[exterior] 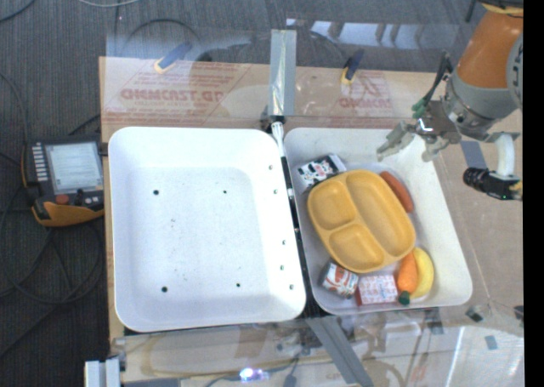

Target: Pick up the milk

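The milk (320,170) is a small black-and-white carton lying on its side in the right bin's (456,245) far left corner, touching the yellow plate's rim. My gripper (414,145) hangs over the far edge of that bin, to the right of the milk and well apart from it. Its two fingers (391,144) are spread open, and nothing is between them.
A yellow divided plate (361,219) takes up the middle of the right bin. A sausage (397,190) lies at its right. Two red-and-white cartons (359,285), a carrot (408,276) and a yellow fruit (423,272) sit along the near edge. The left bin (200,224) adjoins.
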Controlling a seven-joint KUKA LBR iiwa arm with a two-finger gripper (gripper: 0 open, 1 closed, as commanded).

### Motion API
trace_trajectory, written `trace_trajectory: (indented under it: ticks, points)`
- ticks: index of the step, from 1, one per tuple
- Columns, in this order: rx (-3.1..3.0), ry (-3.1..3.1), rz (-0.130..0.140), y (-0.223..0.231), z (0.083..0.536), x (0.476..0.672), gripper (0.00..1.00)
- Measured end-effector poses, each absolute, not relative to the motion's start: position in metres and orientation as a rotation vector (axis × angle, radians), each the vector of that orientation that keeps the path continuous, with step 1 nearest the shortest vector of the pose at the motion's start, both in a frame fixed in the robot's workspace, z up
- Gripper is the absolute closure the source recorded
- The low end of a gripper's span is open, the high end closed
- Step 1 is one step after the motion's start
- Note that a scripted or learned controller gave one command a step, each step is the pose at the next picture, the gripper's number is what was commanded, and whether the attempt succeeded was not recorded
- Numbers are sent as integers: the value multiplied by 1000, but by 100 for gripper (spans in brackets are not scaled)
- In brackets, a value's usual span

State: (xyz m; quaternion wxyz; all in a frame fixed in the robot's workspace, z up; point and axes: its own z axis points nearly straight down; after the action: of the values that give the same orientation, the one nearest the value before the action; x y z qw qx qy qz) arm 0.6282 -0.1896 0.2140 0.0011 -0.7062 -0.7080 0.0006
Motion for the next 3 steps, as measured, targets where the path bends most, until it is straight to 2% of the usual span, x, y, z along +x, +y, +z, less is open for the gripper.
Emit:
trace_trajectory:
  ticks: [1,2,3]
  points:
    - [-2290,-2171,-14,-117,117,670,0]
    - [-2222,-2253,-19,-106,96,662,0]
    - [-2320,-2150,-29,-97,96,633,0]
